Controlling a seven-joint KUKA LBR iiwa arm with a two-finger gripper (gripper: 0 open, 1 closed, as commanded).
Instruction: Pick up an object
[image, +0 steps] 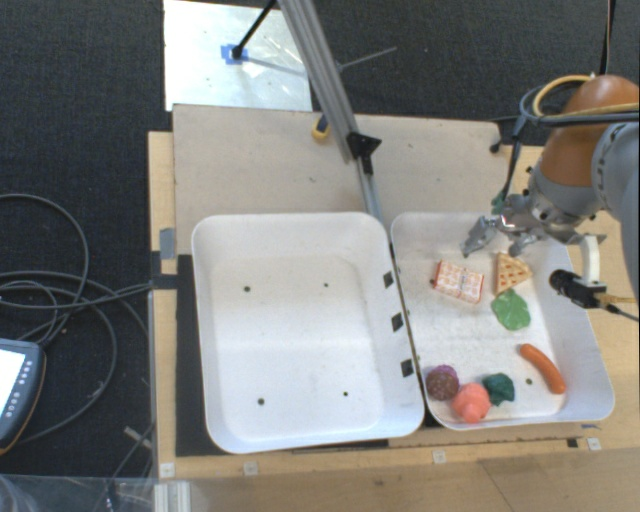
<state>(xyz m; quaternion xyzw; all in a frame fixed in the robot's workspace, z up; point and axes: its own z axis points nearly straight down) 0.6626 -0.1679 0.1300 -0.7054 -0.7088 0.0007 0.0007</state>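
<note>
**Gripper above the right bin's far end**

Fingers (478, 238) of the gripper (500, 240) spread apart, holding nothing, over the right bin (600, 385). Near them lie a waffle block (458, 281) and a wedge (511, 271); nearer the camera, a green leaf (511, 310), sausage (542, 367), and three small pieces.

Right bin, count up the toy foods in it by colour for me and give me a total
Right bin, by colour:
Green: 2, a light green leaf and a dark green piece
Orange or yellow: 2, a waffle wedge and a sausage
Pink or red: 2, a checked cracker and a salmon-pink fruit
Purple: 1, a dark ball
Total: 7
</note>
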